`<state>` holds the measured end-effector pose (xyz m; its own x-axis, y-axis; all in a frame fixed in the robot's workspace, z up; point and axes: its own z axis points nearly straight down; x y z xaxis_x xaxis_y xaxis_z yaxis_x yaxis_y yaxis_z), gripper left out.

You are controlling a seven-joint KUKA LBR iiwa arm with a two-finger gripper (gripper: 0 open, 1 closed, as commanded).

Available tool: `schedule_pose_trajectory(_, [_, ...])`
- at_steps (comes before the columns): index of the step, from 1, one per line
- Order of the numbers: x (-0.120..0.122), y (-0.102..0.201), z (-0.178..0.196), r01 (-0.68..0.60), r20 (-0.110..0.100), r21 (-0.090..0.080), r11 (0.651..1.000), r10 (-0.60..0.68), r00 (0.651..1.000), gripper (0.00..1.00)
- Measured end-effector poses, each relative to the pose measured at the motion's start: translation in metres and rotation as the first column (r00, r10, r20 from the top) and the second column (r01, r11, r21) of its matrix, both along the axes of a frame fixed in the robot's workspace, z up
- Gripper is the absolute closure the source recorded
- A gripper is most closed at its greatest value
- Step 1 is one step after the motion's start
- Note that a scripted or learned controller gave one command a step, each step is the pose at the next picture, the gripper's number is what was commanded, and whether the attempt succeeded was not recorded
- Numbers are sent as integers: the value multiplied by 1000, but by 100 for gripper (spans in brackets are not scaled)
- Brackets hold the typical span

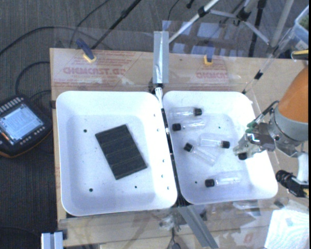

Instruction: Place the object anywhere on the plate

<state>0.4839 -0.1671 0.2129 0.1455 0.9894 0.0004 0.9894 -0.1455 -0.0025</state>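
Observation:
A dark ribbed rectangular plate lies flat and slightly turned in the middle of the left bin. Several clear vials with black caps lie scattered on the floor of the right bin: one near the back, one just in front of it, one in the middle, and others nearer the front. My gripper hangs over the right side of the right bin, to the right of the middle vial. A small dark tip shows at its lower end; what it is cannot be made out.
The raised rims of the two bins meet along the centre. A metal bar stands behind that seam. A teach pendant lies on the floor to the left of the bench. The arm's orange band rises at the right edge.

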Motion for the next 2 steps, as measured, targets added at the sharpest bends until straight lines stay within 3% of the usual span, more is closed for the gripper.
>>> schedule_pose_trajectory(1, [38,72,9,-61,-1,0,998,61,998,100])
schedule_pose_trajectory(2, [126,122,-31,0,-2,-2,1000,0,1000,100])
